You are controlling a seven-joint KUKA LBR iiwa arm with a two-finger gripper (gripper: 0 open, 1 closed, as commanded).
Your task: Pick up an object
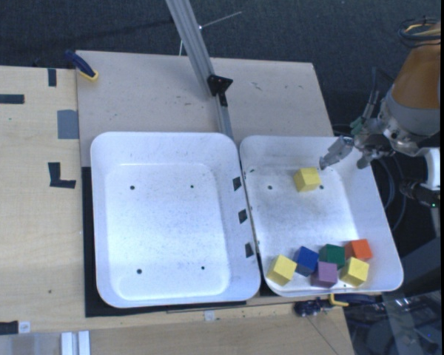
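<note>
A yellow cube (307,179) lies alone in the upper part of the right bin (296,220). Along that bin's near edge sits a cluster: a yellow cube (283,269), a blue one (306,259), a green one (331,254), a purple one (326,273), an orange one (360,249) and another yellow one (355,271). My gripper (348,158) hangs over the bin's upper right corner, just right of and above the lone yellow cube. Its fingers are spread open with nothing between them.
The left bin (166,217) lies beside the right one. A slanted metal bar (196,39) runs from the top of the view down to the gap between the bins. A blue and yellow tool (81,65) lies on the bench at the back left.
</note>
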